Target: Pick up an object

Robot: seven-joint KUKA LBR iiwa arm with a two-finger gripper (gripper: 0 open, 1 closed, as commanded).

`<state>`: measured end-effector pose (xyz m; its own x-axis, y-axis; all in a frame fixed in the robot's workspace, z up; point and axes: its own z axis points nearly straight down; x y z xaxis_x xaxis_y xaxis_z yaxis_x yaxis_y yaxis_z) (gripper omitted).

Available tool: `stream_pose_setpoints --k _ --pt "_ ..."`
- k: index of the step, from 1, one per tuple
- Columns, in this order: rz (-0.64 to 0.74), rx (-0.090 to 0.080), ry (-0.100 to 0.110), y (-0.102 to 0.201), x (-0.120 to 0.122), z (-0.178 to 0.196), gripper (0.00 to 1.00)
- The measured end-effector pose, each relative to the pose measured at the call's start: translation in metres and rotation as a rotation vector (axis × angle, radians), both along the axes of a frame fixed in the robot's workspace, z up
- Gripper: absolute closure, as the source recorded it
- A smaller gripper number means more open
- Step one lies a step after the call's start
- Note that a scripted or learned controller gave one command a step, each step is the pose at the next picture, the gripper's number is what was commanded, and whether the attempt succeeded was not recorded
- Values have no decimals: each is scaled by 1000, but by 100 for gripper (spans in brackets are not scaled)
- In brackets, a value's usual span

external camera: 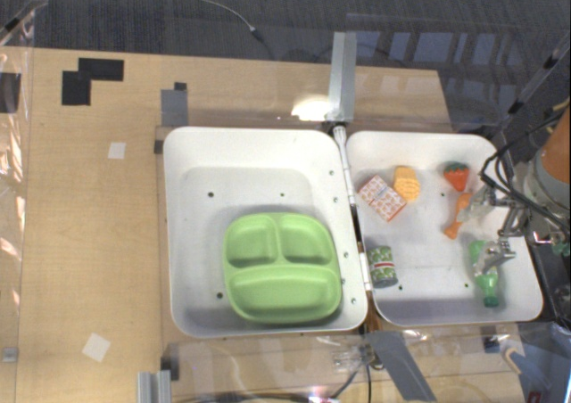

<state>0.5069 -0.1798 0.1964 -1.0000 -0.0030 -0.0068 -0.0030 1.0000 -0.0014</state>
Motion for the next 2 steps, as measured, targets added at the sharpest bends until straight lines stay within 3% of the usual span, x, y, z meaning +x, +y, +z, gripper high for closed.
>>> stream_pose_setpoints --k 1,2 --pt "-138 -2 -12 -27 70 -105 0" --pt "-463 5 -5 24 123 -108 0"
